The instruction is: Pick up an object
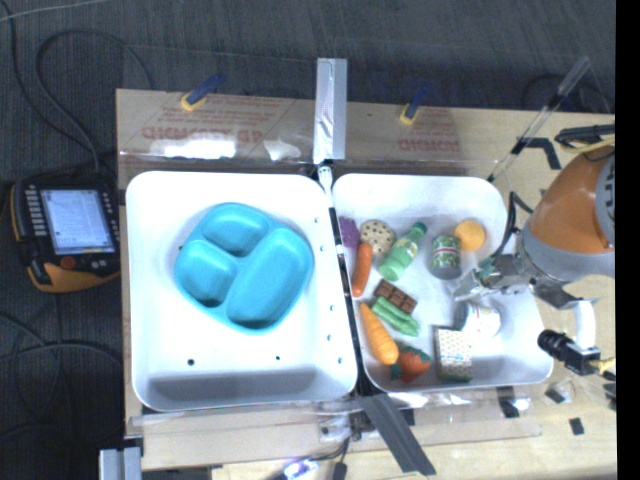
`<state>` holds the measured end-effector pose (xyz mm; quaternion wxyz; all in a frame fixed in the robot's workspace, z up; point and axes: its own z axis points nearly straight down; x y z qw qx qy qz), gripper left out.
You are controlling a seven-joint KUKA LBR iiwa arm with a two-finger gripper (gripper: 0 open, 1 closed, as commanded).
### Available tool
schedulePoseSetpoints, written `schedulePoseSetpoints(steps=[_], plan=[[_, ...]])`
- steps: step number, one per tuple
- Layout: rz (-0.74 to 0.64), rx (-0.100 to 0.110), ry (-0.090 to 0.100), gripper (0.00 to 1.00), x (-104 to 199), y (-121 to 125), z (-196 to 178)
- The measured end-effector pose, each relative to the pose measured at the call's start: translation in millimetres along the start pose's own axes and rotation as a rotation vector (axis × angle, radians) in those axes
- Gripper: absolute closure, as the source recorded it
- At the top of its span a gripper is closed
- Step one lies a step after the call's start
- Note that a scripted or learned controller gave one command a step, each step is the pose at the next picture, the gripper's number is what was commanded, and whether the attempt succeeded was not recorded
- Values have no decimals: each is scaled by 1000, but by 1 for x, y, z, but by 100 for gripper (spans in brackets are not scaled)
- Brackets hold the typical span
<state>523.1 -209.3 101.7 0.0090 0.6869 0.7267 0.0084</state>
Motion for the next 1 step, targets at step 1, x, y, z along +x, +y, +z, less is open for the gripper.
schedulePoseSetpoints(steps=[1], plan=[[-256,14,-8,100,18,32,10]])
